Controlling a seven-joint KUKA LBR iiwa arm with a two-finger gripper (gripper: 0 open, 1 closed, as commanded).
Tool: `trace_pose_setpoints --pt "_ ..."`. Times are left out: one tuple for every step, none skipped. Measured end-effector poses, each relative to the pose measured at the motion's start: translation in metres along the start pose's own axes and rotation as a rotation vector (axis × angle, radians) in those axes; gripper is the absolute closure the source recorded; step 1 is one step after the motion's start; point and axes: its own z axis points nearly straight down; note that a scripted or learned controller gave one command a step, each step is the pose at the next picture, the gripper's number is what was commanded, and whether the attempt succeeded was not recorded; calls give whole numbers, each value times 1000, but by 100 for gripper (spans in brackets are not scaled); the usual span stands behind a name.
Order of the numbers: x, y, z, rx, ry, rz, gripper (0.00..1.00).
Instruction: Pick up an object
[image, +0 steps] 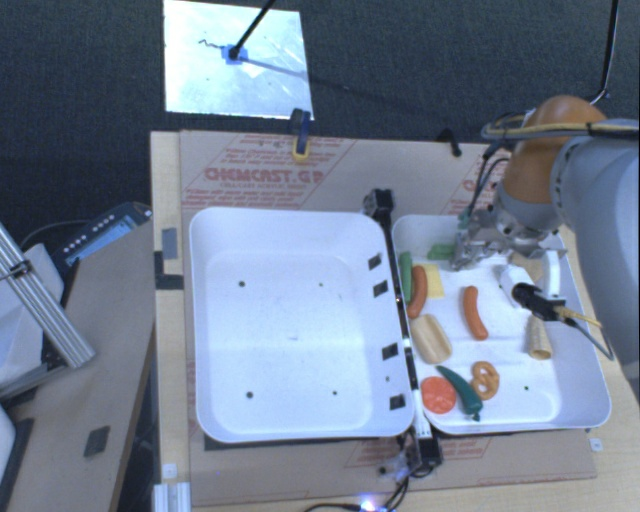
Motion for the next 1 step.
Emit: trace_pose_setpoints --pt "-12 0 0 0 0 0 100"
